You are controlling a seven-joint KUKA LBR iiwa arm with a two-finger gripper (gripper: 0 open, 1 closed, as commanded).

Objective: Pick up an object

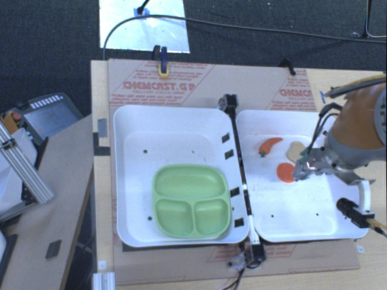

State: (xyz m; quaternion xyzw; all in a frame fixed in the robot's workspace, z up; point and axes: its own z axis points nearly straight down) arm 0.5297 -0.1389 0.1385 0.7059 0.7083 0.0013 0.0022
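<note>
Within the right bin (284,225), we see the gripper (300,170) beside a red disc (285,172); its opening we cannot tell. Open floor lies below toward the near rim.

Both bins white: left bin (130,132), right bin (302,219). Tray (191,200) in left bin pale green. Right bin: carrot-like piece (271,144) orange with green tip; disc (285,172) red-orange; slab (295,151) beige. Arm (361,125) grey with orange band. Bench board (199,80) tan, red printed lettering. Clamp (163,62) blue and yellow. Floor (48,35) dark. Sheet (144,18) behind bench silvery.
</note>
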